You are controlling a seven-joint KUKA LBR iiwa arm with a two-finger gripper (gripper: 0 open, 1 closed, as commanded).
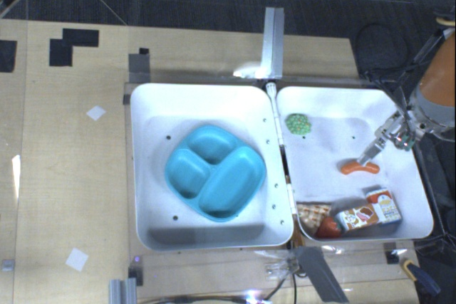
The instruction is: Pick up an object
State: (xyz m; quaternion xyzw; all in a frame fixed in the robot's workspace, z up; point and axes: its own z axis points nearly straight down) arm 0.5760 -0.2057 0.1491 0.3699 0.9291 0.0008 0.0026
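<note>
- From the camera above the bench, the orange sausage-shaped toy (359, 168) lies in the right bin (335, 110), a little toward four o'clock of that bin's middle.
- Its long axis runs roughly nine o'clock to three o'clock, with a slight bend; both ends look alike, so neither reads as a front.
- The arm (438, 82) enters from three o'clock, its orange band at the frame's edge above the grey wrist.
- The gripper (372, 151) slants down from the wrist toward seven or eight o'clock, ending in a thin, pale tip.
- That tip sits just at twelve to one o'clock of the orange toy, very near its upper edge; whether it touches is hard to say at this size.
- The toy does not appear between the fingers, and I cannot tell whether the tool is spread or closed.
- A green knobbly ball (298, 124) lies at ten o'clock of the toy, near the divider between the bins.
- A small carton (369, 212) and a red-and-tan item (318, 218) lie along the right bin's six o'clock wall.
- The left bin (153, 153) holds a blue divided plate (215, 171) with three compartments.
</note>
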